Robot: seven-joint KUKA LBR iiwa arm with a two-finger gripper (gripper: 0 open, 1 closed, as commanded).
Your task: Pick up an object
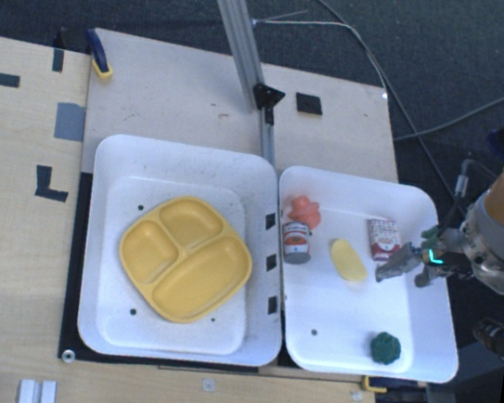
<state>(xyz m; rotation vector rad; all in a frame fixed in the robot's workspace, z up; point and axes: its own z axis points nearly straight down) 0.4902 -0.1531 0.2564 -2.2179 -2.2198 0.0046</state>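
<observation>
Pincer (408, 266) hovers at right bin (342, 350) east rim, fingers apart, nothing between. Closest candidates: red-white packet (383, 239) just beside, yellow lump (348, 260) near. Green ball (386, 348) sits at bin's front corner, harder reach.

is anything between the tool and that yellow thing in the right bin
Nothing visible does. The tool sits over the right bin's right side, and the yellow object lies just to its left across bare white floor. The small red and white packet lies close by, slightly up and between them, but off the direct line.
</observation>
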